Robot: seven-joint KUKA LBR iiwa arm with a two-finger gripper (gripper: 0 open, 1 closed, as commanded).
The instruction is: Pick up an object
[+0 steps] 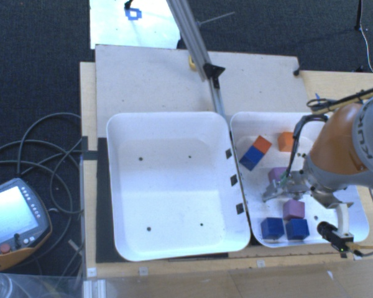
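Note:
Several blocks lie in the right bin (242,129). An orange-and-blue block (255,152) sits near its left wall and a small orange block (286,141) lies further back. A purple block (276,174) is in the middle, and a mauve block (293,209) lies nearer the front. Two blue cubes (272,228) (297,229) rest side by side at the front wall. My gripper (285,190) hangs low over the bin between the purple block and the mauve block, close to both. I see nothing held in it.
The left bin (168,185) stands beside the right one, sharing a narrow gap. My grey and orange arm (345,148) covers the right bin's right side. A metal pole (193,36) slants over the bench behind the bins. A teach pendant (12,222) and cables lie on the floor, left.

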